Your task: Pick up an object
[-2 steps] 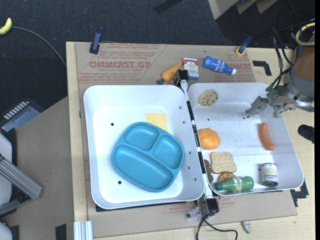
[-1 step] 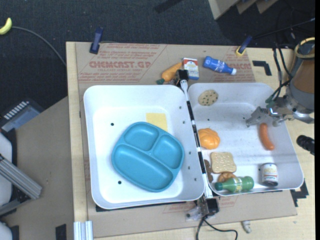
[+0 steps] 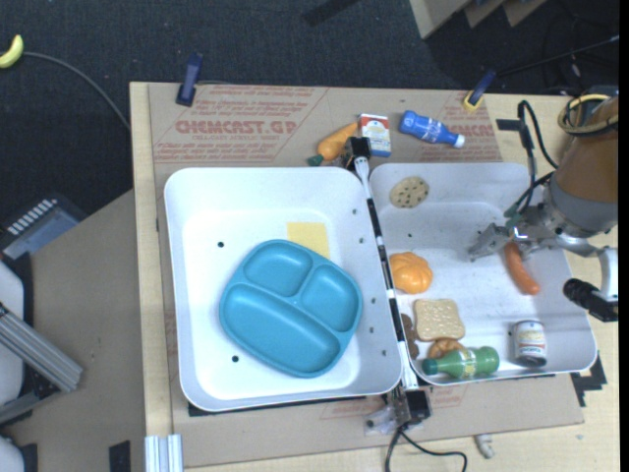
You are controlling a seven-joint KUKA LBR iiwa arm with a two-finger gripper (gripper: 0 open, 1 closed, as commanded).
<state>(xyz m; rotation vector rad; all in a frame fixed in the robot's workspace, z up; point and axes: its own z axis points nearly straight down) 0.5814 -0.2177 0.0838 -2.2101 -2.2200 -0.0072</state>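
My gripper (image 3: 499, 239) hangs low over the right bin (image 3: 462, 214), near its right side. It stands open with nothing between its fingers. An orange-red sausage (image 3: 521, 269) lies slanted on the bin floor, its upper end just under and right of the fingertips. An orange fruit (image 3: 410, 271) sits to the left, by the divider. A cookie (image 3: 409, 192) lies at the bin's far left corner.
Along the right bin's front lie a bread slice (image 3: 438, 317), a green bottle (image 3: 462, 363) and a small can (image 3: 529, 342). The left bin (image 3: 197, 214) holds a blue divided plate (image 3: 290, 306) and a yellow slice (image 3: 308, 235). A carrot (image 3: 337, 142), carton (image 3: 374, 134) and blue bottle (image 3: 429, 129) lie behind the bins.
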